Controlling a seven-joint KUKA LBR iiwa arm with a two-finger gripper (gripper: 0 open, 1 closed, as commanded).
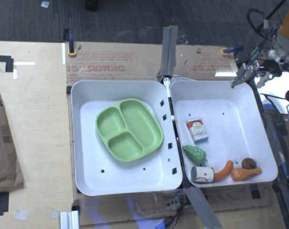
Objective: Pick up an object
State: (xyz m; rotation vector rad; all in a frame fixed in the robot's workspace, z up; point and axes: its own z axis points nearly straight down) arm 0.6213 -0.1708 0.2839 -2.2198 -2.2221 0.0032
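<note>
White and orange, the small carton [197, 130] lies flat mid-right of frame in the right bin [259, 123], untouched; it looks like my easiest pick. Below it, along the bin's lower edge, sit a green toy [194, 153], a can [202, 174], a carrot [224, 170] and a tan gourd [245, 172]. Nothing is lifted yet, I judge. The gripper [249, 75] hangs at the bin's upper right corner, holding nothing, spread unclear. The left bin [87, 175] holds a green tray [129, 130]
</note>
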